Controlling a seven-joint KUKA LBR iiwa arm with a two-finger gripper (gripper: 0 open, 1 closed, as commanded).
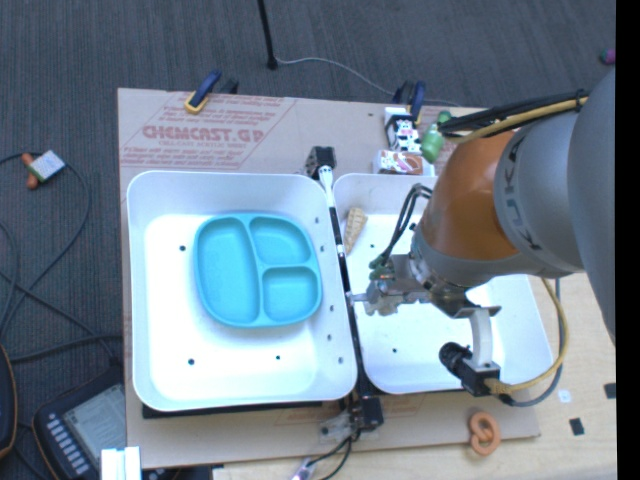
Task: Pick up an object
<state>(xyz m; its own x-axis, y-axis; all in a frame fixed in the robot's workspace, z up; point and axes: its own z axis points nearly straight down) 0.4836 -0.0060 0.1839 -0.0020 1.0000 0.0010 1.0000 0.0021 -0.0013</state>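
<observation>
A blue divided plate (258, 269) lies in the left white bin (160, 368). In the right white bin (400, 373) a small tan cone-shaped object (355, 226) rests near the far left corner. My gripper (384, 294) hangs low over the left part of the right bin, close to the wall between the bins and a little nearer the camera than the cone. Nothing is visible between its fingers. The grey and orange arm (490, 208) hides much of the right bin's middle and far side.
Both bins sit on a brown board (220, 133). Blue clamps (205, 90) hold its far edge. A green object (432, 145) and a small printed box (400, 158) lie behind the right bin. An orange ring (484, 433) lies near the board's front right.
</observation>
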